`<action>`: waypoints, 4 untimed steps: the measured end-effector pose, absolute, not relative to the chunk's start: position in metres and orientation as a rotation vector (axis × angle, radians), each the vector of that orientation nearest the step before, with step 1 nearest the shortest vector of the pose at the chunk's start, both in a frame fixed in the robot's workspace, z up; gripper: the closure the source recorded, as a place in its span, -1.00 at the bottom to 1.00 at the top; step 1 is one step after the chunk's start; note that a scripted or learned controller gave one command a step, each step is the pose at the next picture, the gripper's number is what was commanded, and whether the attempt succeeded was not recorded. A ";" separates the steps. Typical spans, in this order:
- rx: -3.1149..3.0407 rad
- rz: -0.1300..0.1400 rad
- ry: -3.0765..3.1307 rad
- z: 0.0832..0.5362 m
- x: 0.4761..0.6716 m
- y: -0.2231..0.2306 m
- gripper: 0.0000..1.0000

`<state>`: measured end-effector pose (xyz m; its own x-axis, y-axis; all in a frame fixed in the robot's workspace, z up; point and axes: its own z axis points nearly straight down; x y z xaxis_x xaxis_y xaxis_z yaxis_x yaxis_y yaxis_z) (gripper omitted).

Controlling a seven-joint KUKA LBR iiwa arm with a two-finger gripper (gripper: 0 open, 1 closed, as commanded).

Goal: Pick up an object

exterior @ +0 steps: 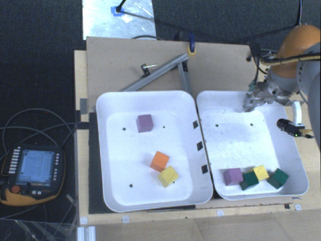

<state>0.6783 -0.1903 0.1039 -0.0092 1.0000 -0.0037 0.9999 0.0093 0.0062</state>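
Blocks: left bin [108,134] holds three, purple [144,123], orange [159,160], yellow [168,176]. Right bin [215,104] holds four along its near edge: purple [232,176], green [249,179], yellow [261,172], green [278,177]. Gripper [251,104] hovers at the far rim; open or closed, can't tell. Probably best: go for an isolated block, descend straight.

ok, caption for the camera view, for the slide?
Gripper over the right bin's far edge; four blocks along its near edge, three blocks in the left bin.
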 end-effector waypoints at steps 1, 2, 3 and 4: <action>2.210 0.006 2.222 0.149 0.683 -0.192 1.00; 2.210 0.007 2.222 0.196 0.685 -0.188 1.00; 2.210 0.007 2.222 0.242 0.687 -0.184 1.00; 2.210 0.003 2.234 0.232 0.685 -0.127 1.00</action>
<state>0.6845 -0.1269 0.2318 -0.0106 0.9999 0.0019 0.9999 0.0106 0.0012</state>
